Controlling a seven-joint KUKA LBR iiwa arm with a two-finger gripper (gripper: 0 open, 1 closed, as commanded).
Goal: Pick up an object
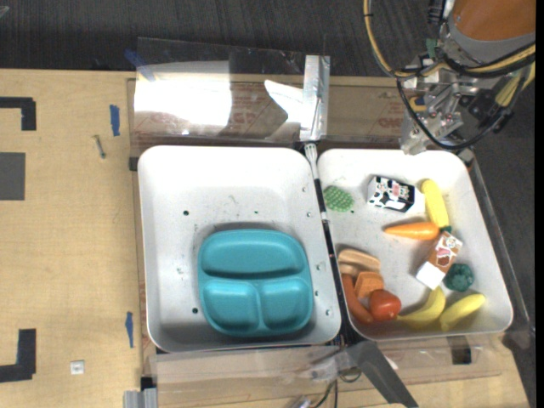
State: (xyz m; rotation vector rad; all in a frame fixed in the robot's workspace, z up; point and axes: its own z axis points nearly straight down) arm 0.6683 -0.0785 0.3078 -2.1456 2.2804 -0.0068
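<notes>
My gripper [435,117] hangs above the far rim of the right bin [497,253], up at the top right, with cables around it. Below it in the right bin lie a black-and-white patterned block [391,194], a yellow banana [434,201], an orange carrot [414,228], a green mesh disc [339,198], a small red-and-white carton [445,250], a dark green piece [460,277], two yellow bananas [446,308], a red tomato [384,304] and a bread piece [357,260]. Nothing is seen held.
The left bin [161,228] holds a teal divided plate [255,280]. A clear plastic sheet and a metal bracket [313,96] lie behind the bins. The tan bench [59,253] stretches out to the left.
</notes>
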